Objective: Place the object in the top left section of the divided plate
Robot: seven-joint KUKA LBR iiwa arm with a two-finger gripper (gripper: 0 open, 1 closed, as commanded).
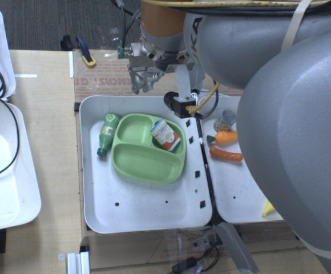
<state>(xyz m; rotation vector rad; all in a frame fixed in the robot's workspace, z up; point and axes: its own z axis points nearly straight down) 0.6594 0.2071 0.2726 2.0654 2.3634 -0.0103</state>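
Overhead, the grey arm [279,96] takes up the whole right side and top of the view, its orange band [162,7] sitting above the wrist. Two white bins lie side by side on the bench [40,73]. The left bin [142,210] carries one green divided plate [148,148] in its upper half, near the far edge. The right bin [237,187] is partly covered by the arm.

The gripper [144,83] hangs over the far edge of the left bin, just beyond the rim; whether it is open or closed I cannot tell. Nothing is seen between its tips.

One small printed carton [165,135] lies tilted in the plate's top right section, well apart from the gripper, nearer the camera and a bit to the right of it. The top left section [132,131] shows bare green.

One green bottle [105,133] lies on the bin floor, touching the plate's left edge. In the right bin, near its far left corner, there are two orange carrots [227,147], one above the other, and one small grey tin [227,119] just beyond them. A yellow scrap [269,210] peeks out at the arm's lower edge.
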